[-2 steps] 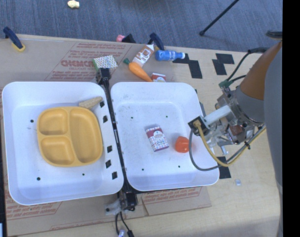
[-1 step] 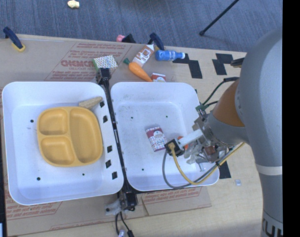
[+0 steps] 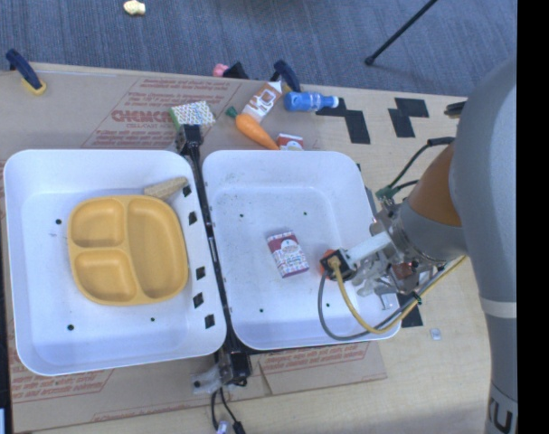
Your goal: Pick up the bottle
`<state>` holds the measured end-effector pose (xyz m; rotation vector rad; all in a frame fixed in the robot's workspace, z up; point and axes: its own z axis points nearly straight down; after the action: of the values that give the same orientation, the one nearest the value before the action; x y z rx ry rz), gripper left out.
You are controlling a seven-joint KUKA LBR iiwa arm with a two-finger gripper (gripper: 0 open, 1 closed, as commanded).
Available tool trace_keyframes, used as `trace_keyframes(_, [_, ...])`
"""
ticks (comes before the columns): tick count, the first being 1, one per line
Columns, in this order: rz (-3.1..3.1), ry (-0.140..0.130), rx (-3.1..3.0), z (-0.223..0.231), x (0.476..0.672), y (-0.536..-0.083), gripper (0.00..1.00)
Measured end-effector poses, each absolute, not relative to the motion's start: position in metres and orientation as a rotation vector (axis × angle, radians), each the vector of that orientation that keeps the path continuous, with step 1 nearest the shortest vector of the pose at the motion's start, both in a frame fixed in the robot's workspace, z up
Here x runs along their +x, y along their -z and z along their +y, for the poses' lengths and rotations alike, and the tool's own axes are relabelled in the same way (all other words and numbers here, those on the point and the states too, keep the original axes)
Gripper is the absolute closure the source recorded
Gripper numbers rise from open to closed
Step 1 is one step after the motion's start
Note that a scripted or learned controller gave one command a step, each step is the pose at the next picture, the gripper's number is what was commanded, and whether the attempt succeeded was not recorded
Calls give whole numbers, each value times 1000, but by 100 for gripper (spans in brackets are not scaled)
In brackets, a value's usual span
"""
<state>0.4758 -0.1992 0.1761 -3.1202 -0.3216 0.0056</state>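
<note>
While the gripper (image 3: 375, 274) hovers at the frame's lower right, its opening indiscernible, the bottle (image 3: 309, 102) lies at the upper centre beyond both bins; approach is judged pending, so a long reach upward is required.

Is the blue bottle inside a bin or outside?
Outside. The blue bottle lies on its side on the cardboard behind the right bin.
</note>
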Motion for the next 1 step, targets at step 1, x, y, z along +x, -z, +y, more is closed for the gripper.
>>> trace_keyframes(1, [-326, -8, -3118, -143, 476, -188, 100])
